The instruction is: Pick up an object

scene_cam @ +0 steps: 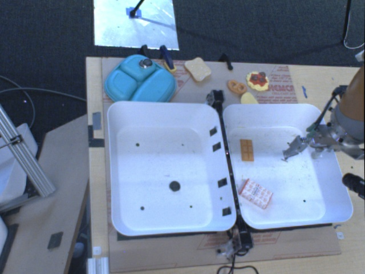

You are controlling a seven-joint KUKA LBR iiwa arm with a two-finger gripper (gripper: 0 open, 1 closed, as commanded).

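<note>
Approach step. Gripper, fingers apart and holding nothing, hangs mid right bin. Brown block near divider edge; patterned packet toward front-left corner. Next: descend onto one.

Fixed overhead slant across both bins

Red printed lettering on the cardboard sheet behind the right bin is too blurred to read.

A robotics lab: two white bins on a bench, cables, aluminium framing.
</note>
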